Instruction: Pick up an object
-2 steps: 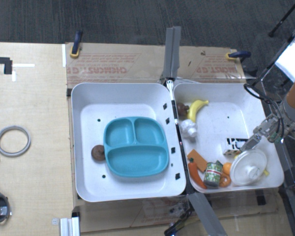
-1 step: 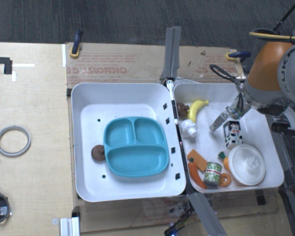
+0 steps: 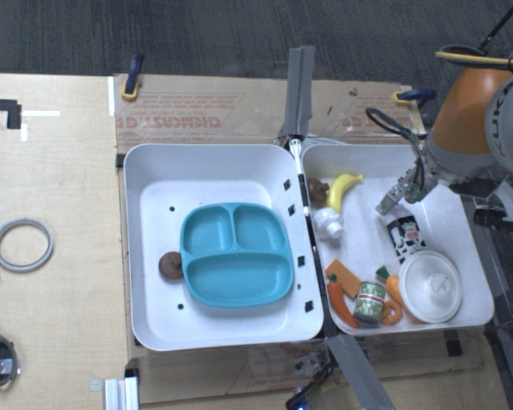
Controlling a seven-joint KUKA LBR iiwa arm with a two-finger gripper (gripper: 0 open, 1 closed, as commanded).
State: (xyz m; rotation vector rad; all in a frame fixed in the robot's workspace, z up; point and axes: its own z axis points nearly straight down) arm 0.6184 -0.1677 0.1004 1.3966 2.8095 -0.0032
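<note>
You see the pincer hanging over the right bin near its far edge, its grip impossible to judge, with open white floor between it and the curved yellow banana beside the left wall.

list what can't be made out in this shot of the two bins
- Gripper, camera view: too small and blurred to tell its state or whether it holds anything.
- Brown thing behind the banana: partly hidden by the bin wall, unidentifiable.
- Orange pieces: partly covered by the small can.
- Label on the black-and-white packet: too small to read.
</note>
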